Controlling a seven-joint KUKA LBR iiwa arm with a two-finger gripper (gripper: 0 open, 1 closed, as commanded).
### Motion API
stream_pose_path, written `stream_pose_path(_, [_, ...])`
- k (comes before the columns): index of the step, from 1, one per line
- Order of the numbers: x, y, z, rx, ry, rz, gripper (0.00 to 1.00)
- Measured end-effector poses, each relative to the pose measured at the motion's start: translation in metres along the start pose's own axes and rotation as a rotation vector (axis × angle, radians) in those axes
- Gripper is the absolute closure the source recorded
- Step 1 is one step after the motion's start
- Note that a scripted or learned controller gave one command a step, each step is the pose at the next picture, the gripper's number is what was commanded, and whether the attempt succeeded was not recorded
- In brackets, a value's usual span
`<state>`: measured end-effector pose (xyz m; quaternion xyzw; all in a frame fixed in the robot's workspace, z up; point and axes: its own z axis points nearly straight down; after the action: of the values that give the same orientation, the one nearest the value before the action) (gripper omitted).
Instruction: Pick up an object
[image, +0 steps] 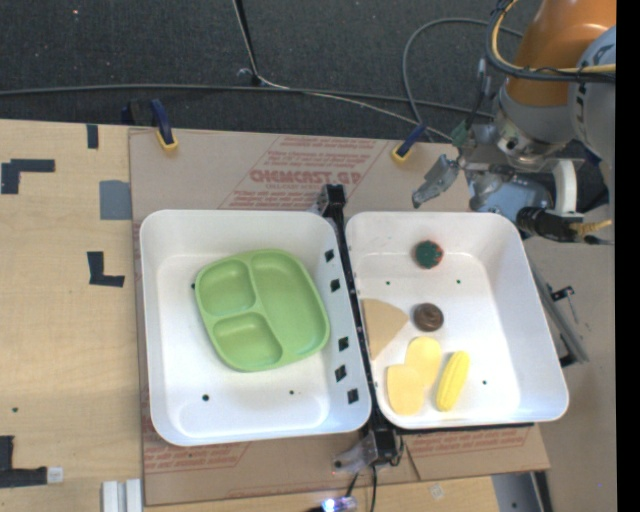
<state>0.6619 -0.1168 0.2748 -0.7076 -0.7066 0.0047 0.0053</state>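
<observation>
Grey KUKA arm with orange band (560, 50) parked high at the right, above the far edge of the right shallow white plastic bin (535, 300). Two-finger metal gripper (455, 180) hanging outside the bin, just past its far rim, holding nothing. Jaws look parted, one finger splayed left, though the angle makes the gap hard to judge.

Left shallow white plastic bin (160, 300) carrying one light green three-compartment plastic tray (262, 310), lying flat near the centre.

Candidate objects all in the right bin, largest first: pale yellow soft rounded piece (410, 380) at the near side; yellow toy corn cob (452, 380) touching its right edge; tan wedge-shaped flat piece (382, 320) against the left wall; small brown round disc (429, 317) just beside the wedge; small dark green round object (429, 254) alone near the far wall, closest to the gripper.

Risks, as judged: corn cob and pale yellow piece in contact, so a descent between them likely to nudge both and close on neither. Flat tan wedge too thin for a sure pinch. Wedge near the wall, so a finger could strike the rim.

Unclear: upper arm cut off by the frame; fingertips partly lost against the cabling; identity of the two small round objects not resolvable.
</observation>
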Motion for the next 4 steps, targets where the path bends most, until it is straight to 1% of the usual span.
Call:
stream_pose_path(1, [0.000,0.002,-0.008,-0.013,-0.001,-0.003,0.00])
stream_pose_path(3, [-0.001,-0.008,0.120,-0.006,-0.001,-0.002,0.00])
stream_pose_path(4, [0.006,-0.011,0.166,-0.008,-0.001,-0.003,0.00])
